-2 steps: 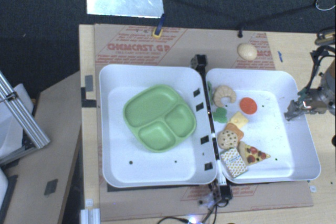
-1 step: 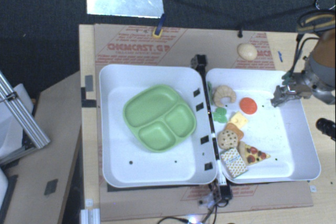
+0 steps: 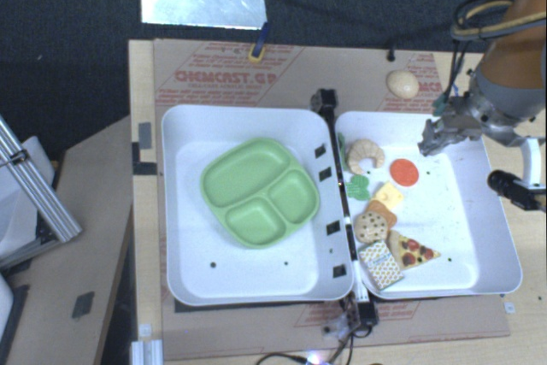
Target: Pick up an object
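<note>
The right bin (image 3: 479, 209) holds several toy foods along its left side: a croissant (image 3: 367, 154), a red tomato slice (image 3: 404, 173), a green leafy piece (image 3: 356, 185), a yellow cheese wedge (image 3: 389, 196), a cookie (image 3: 371, 226), a pizza slice (image 3: 413, 251) and a patterned cracker (image 3: 381, 264). My gripper (image 3: 431, 143) hangs over the bin's far part, just right of the croissant and above the tomato slice. Nothing shows between its fingers.
The left bin (image 3: 188, 252) carries a green divided plate (image 3: 259, 191). A beige egg-shaped object (image 3: 402, 84) lies on the cardboard behind the right bin. A black divider (image 3: 335, 184) runs between the bins.
</note>
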Robot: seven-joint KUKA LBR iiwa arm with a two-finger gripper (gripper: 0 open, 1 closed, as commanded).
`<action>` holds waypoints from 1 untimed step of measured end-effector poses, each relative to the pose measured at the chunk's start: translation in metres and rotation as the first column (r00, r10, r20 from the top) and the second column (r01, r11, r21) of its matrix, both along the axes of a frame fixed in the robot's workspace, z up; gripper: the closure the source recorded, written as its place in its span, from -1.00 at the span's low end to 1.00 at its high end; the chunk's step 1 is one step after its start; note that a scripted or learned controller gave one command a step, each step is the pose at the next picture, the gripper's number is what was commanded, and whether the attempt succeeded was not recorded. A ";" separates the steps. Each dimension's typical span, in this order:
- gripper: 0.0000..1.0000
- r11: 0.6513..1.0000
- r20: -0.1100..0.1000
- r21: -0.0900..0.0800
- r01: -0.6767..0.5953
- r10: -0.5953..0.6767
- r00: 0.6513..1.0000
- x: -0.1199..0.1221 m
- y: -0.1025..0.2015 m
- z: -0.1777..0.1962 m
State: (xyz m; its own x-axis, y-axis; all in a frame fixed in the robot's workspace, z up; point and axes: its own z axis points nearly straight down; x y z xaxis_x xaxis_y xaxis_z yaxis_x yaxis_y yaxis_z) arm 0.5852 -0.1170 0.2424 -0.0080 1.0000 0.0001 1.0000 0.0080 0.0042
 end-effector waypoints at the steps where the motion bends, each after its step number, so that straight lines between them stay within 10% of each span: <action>1: 1.00 1.000 0.000 0.000 0.001 -0.001 1.000 0.031 0.045 0.003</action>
